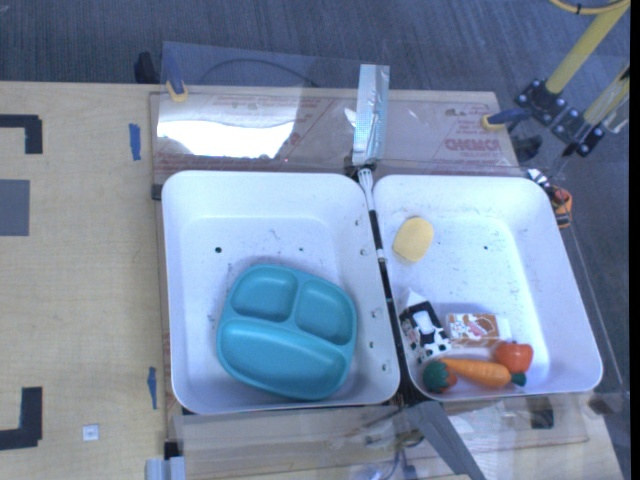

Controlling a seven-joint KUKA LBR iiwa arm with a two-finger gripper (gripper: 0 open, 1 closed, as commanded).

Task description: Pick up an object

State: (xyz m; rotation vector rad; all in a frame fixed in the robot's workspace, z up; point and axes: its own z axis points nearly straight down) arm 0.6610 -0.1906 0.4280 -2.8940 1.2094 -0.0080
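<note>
Divided plate (288, 333) in left bin (190, 203); toys (470, 353) in right bin (520, 218).

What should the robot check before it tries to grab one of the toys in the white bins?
1. Is there something to pick? Ok: the right bin holds a yellow lemon, a black-and-white cow, a small snack box, a carrot and a tomato.
2. Is one toy alone? Ok: the lemon sits apart from the others.
3. Are the rest easy to grab? Not ok: the cow, snack box, carrot and tomato crowd together by the near wall.
4. Is the left bin a good choice? Not ok: it holds a wide teal divided plate, lying flat.
5. Is the gripper ready? Cannot tell.
</note>
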